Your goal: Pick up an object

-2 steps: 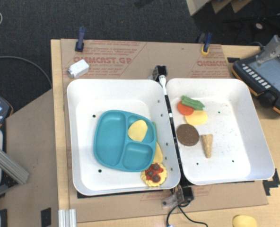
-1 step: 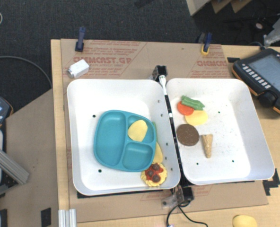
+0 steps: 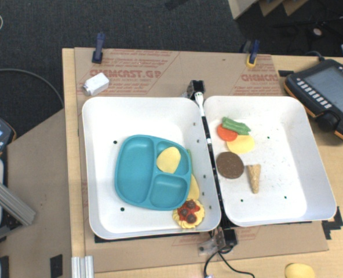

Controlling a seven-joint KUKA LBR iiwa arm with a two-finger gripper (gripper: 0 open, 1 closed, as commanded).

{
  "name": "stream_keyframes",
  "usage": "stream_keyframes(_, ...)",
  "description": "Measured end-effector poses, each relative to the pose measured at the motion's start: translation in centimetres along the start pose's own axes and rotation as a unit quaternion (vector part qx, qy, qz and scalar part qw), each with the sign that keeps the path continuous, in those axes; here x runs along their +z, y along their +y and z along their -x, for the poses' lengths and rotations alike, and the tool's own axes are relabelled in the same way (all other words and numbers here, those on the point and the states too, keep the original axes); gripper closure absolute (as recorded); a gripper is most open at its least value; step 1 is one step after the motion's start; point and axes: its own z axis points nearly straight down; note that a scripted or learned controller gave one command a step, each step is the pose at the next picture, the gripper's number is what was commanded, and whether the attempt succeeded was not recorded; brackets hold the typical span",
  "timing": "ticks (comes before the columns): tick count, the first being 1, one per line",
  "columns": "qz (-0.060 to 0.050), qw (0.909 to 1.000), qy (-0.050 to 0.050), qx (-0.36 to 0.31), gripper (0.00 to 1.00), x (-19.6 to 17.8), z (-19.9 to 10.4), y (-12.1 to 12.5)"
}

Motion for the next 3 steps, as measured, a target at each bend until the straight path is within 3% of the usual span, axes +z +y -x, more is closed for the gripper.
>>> stream_keyframes(1,-0.01,0.9999,0.002,0.005,1.0,10.9,6.5,-3.0)
stream_keyframes(2,-0.008,1.0,0.003,0.004,1.0,18.9,10.7,-6.5)
stream_keyframes(3,-0.005,1.0,0.002,-0.002,1.0,26.3,9.0,3.3)
